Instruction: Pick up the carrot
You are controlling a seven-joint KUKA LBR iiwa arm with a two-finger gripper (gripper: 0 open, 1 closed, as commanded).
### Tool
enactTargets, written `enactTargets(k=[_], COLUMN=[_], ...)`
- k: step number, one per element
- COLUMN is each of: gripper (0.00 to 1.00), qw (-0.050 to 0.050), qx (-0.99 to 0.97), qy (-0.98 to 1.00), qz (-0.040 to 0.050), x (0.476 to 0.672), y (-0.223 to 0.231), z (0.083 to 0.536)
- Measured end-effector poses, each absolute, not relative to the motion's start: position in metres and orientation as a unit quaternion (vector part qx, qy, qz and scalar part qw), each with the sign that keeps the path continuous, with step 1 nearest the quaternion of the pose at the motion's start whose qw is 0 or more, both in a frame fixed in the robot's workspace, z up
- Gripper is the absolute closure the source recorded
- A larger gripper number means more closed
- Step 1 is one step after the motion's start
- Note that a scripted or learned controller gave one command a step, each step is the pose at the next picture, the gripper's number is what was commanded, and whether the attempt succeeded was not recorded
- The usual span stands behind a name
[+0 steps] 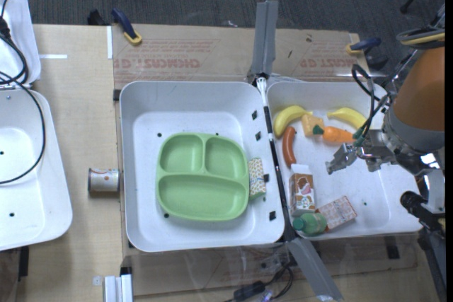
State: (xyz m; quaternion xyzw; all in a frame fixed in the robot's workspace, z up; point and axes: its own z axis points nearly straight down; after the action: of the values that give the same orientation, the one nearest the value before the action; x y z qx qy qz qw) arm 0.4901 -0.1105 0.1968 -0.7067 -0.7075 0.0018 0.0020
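The short orange carrot with a green stalk end (335, 133) is located in the right-hand white bin (375, 203), toward its far edge, between two yellow bananas: one (287, 117) near the far left corner and one (347, 114) nearer the right wall. A pale yellow block (312, 125) lies just beside the carrot's stalk end, and a red sausage-shaped piece (289, 146) lies near the left wall. The tool (341, 158) is positioned just nearside of the carrot, low over the bin floor, and nothing is seen between its fingers; its degree of opening cannot be determined from this view. The approach step is judged to be in hand. For the next move, the tool is to be shifted toward the far edge, centred over the carrot body, lowered and clamped across its narrow width, with the block avoided.
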Motion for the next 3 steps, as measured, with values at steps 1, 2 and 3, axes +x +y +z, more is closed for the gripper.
enactTargets(k=[1, 2, 3], gripper=[0.00, 0.00, 1.00], qw=[0.001, 0.001, 0.000], qx=[-0.626, -0.664, -0.665], qy=[-0.780, -0.748, -0.747], qz=[0.0007, 0.0007, 0.0007], x=[0.539, 0.593, 0.593], y=[-0.177, -0.148, -0.149], z=[0.134, 0.090, 0.099])
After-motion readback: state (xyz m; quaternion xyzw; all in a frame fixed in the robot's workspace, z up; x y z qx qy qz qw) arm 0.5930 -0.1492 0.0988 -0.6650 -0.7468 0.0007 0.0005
